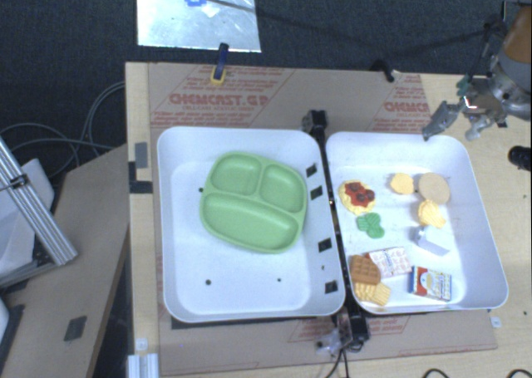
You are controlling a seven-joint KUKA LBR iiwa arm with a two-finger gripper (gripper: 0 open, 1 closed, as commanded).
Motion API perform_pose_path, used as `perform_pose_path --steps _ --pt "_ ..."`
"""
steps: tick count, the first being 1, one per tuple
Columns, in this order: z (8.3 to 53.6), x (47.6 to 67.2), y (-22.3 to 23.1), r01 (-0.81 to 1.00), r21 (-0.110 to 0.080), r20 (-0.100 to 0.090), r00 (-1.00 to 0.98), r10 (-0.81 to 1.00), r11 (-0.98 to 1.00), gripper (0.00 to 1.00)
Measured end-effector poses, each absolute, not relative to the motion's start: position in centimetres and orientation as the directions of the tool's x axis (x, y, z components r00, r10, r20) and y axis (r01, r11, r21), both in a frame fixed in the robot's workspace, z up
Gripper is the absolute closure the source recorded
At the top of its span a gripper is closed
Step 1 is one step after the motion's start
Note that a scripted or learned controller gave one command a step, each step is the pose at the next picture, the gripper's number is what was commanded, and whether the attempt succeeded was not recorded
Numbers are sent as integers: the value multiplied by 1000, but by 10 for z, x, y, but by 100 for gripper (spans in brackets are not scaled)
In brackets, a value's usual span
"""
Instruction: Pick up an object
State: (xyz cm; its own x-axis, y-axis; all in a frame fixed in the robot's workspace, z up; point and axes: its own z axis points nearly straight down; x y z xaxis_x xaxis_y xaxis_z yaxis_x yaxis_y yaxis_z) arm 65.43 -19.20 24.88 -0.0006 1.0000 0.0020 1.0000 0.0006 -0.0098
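Note:
My gripper [456,128] hovers above the far right corner of the right bin [482,227], open, with nothing between its fingers. Below it in that bin lie several small toy foods: a red-topped pizza slice [357,194], a green piece [370,223], a yellow round [402,184], a tan round [434,189], a yellow lump [431,214], a pale grey block [431,242], brown waffles [366,272], a white packet [391,261] and a blue and white carton [430,282]. All lie apart from the gripper.
The left bin [179,285] holds a green divided plate [253,202]. Black clips [318,193] line the seam between the bins. A cardboard sheet [274,94] lies under both bins, and cables run behind the bench.

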Motion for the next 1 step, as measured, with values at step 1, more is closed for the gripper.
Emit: perform_pose_path --steps 1 --pt "257 657 -191 1000 2 -1 -3 1000 3 0"
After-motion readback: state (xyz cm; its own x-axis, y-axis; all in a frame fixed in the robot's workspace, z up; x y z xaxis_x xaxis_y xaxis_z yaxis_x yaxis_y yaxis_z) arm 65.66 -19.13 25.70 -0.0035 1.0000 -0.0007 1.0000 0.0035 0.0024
